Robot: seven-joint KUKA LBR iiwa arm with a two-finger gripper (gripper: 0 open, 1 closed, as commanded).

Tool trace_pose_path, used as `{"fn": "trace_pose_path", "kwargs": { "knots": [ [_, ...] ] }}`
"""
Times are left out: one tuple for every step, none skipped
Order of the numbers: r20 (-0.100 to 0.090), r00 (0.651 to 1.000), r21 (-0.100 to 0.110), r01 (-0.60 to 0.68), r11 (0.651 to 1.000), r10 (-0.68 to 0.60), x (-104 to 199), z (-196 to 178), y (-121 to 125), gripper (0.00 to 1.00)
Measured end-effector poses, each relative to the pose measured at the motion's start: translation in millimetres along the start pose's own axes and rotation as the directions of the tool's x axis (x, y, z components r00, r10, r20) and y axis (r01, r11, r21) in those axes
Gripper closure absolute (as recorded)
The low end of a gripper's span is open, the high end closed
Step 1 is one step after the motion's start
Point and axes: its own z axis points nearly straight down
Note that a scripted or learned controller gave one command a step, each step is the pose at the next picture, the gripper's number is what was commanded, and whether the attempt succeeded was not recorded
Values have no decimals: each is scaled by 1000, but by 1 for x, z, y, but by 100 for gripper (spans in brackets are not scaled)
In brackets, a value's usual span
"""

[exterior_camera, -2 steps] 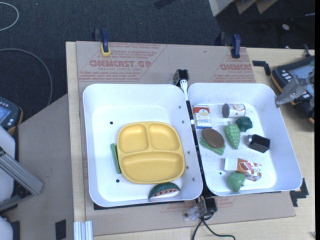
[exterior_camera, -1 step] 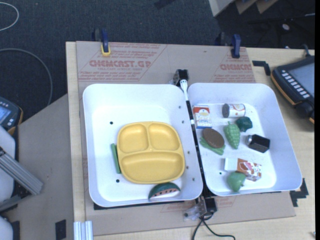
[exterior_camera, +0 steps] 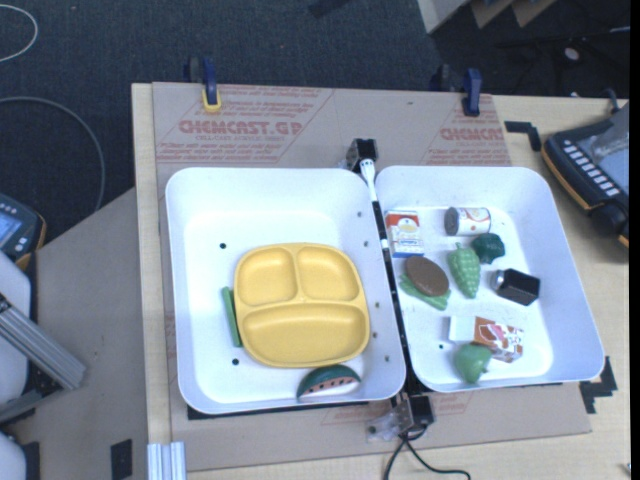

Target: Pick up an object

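Sitting in the left bin (exterior_camera: 190, 268), a yellow divided plate (exterior_camera: 302, 304).

Two bins side by side on worktop (exterior_camera: 150, 268). Left bin (exterior_camera: 190, 268): divided plate (exterior_camera: 300, 303) at centre, watermelon slice (exterior_camera: 328, 381) just before it. Right bin (exterior_camera: 560, 258): small items clustered, carton (exterior_camera: 404, 233) and can (exterior_camera: 467, 220) behind, broccoli (exterior_camera: 472, 363) in front.

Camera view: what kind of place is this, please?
Probably a robotics lab bench for pick tests: two white bins clamped on a board, toy food such as a watermelon slice, and a handheld controller beside them.
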Motion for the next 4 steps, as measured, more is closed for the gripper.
{"fn": "trace_pose_path", "kwargs": {
  "knots": [
    [-4, 1000, 25, -11, 1000, 11, 19, 304, -6, 0],
    [5, 1000, 2, -15, 1000, 15, -58, 238, -4, 0],
    [9, 1000, -12, -10, 1000, 10, -88, 23, 21, 0],
    [5, 1000, 1, -9, 1000, 9, -87, 22, 21, 100]
  ]
}}
